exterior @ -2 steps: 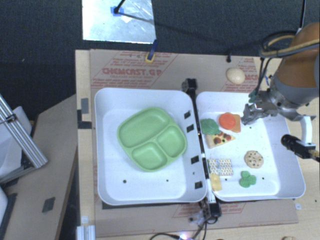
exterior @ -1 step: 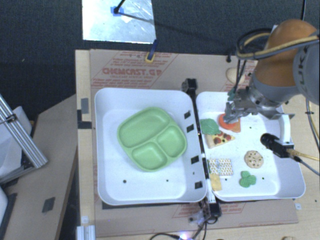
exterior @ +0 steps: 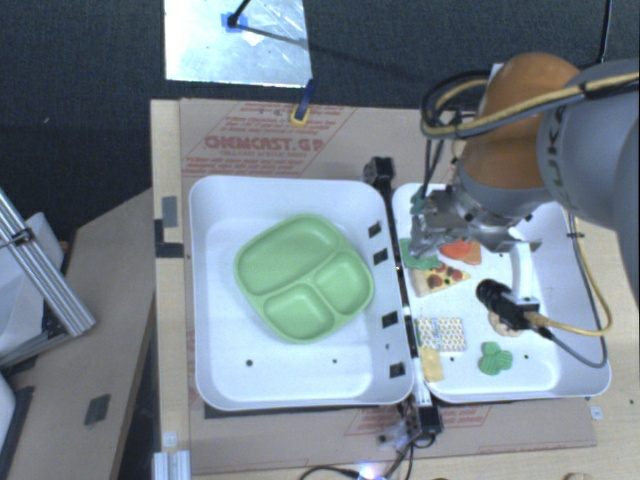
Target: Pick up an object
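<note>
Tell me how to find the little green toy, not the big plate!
Look at the right bin, where the gripper reaches in. Go to its front edge, nearest the camera. The green toy lies there, small and lumpy, beside a checkered square and a yellow piece; it is the only all-green thing in that bin.

Open floor around the green plate [exterior: 303,277] in the left bin [exterior: 215,268]; right bin [exterior: 560,368] crowded.
</note>
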Robot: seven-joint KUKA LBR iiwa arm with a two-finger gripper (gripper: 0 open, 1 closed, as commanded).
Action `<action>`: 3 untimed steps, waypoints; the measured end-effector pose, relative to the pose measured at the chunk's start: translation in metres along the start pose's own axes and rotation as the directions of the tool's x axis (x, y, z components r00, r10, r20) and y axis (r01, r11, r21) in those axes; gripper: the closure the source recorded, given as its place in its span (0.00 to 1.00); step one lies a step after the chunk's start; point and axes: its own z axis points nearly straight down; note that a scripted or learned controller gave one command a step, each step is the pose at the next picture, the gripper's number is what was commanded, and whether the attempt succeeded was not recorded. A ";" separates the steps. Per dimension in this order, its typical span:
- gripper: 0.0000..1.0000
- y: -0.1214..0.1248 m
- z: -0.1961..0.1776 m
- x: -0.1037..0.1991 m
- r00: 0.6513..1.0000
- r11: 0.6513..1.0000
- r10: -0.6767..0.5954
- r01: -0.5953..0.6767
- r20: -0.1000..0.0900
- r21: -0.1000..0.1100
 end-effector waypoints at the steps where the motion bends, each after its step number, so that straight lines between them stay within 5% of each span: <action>1: 1.00 -0.020 0.005 0.050 1.000 1.000 0.000 0.000 0.000 0.001; 2: 1.00 -0.011 -0.008 0.081 1.000 1.000 0.001 -0.001 0.001 -0.002; 3: 1.00 -0.018 0.009 0.076 1.000 1.000 0.009 -0.009 0.003 0.001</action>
